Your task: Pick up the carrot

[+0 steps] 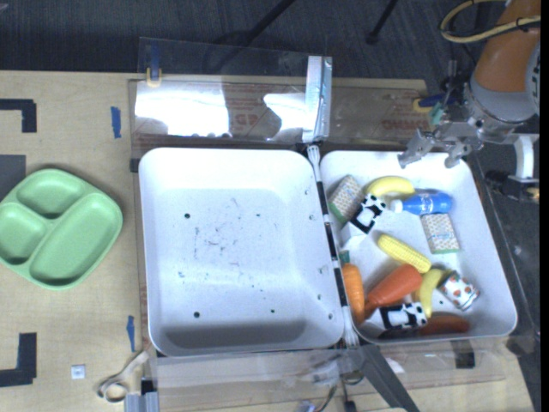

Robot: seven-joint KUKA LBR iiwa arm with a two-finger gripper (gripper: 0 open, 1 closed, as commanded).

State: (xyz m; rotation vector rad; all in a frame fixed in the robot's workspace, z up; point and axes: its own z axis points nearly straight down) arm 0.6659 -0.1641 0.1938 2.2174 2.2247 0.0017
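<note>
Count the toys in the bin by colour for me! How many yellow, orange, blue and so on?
Yellow: 3 (banana, corn cob, small yellow piece)
Orange: 2 (carrot, orange piece)
Blue: 1 (bottle)
Black-and-white: 2 (upper cow-print toy, lower cow-print toy)
Grey mesh: 2 (left packet, right packet)
Red-brown: 1 (sausage)
White with red dots: 1 (spotted toy)
Total: 12

Arm (515, 58) cut off by the right edge; carrot (395, 286) partly buried, perhaps under the corn (403, 251).
</note>
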